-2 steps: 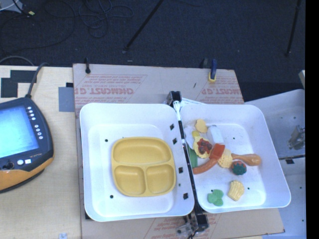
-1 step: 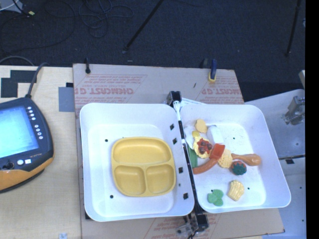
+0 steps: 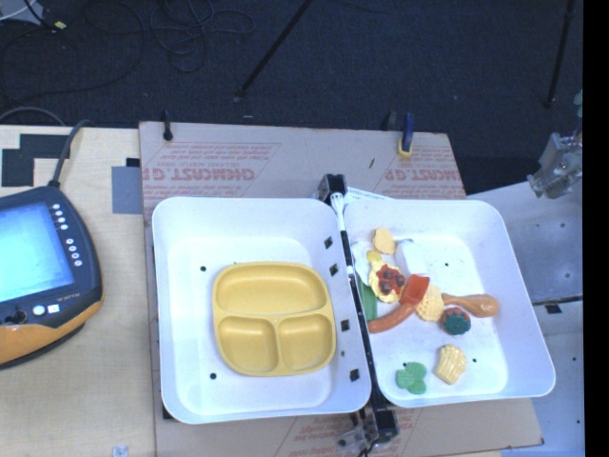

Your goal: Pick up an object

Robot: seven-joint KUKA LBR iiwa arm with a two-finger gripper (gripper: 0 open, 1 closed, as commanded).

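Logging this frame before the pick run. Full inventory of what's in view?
White bins: 2, side by side on the bench.
Divided plate: 1, yellow, three compartments, in the left bin.
Toy food pile: several pieces, red, orange, yellow, in the right bin's middle.
Corn piece: 1, yellow, right bin, near edge.
Green piece: 1, right bin, beside the corn.
Teach pendant: 1, grey and orange, lit screen, far left.
Cardboard sheet: 1, brown, under the bins.
Clamp: 1, blue and yellow, cardboard's far edge.
Arm part: grey metal, right edge.

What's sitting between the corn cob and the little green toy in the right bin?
Nothing: in the camera view the corn cob and green toy lie side by side, with bare white bin floor between them.
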